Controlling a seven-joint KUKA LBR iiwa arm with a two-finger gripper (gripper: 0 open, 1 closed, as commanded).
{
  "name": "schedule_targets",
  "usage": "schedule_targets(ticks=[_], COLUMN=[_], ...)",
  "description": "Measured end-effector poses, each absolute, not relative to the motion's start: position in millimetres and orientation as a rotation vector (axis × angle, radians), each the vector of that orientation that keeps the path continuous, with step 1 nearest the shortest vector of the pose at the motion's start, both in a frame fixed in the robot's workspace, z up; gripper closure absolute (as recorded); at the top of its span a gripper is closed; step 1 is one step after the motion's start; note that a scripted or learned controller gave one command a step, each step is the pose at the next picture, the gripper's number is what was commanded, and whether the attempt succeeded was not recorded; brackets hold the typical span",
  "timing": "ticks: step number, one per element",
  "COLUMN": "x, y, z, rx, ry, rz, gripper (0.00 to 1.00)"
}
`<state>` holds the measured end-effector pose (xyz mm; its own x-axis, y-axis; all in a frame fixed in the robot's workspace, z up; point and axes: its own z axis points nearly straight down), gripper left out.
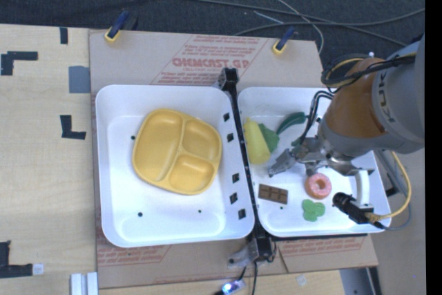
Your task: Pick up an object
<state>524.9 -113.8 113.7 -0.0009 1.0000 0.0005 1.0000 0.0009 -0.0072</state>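
My gripper (286, 161) hangs over the middle of the right bin (273, 99), its fingers spread open with nothing between them. Just left of it lies a yellow-green corn-like toy (257, 141). A dark green pepper-like piece (291, 122) sits behind the gripper. A pink donut (318, 186) lies to its right front. A brown chocolate bar (273, 194) rests near the front left of the bin, and a small green toy (313, 210) sits by the front wall.
The left bin (110, 148) holds a yellow divided plate (177, 150). A black divider (238, 148) runs between the bins. Cables cross the dark floor behind, and yellow clamps (116, 27) pin the cardboard base at the back.
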Motion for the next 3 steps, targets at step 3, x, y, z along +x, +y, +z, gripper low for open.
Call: schedule_targets(ticks=[3], x=[534.1], y=[-111], z=[229], rx=[-2.221], ry=[-2.226], rz=[-0.003], gripper=[1.00])
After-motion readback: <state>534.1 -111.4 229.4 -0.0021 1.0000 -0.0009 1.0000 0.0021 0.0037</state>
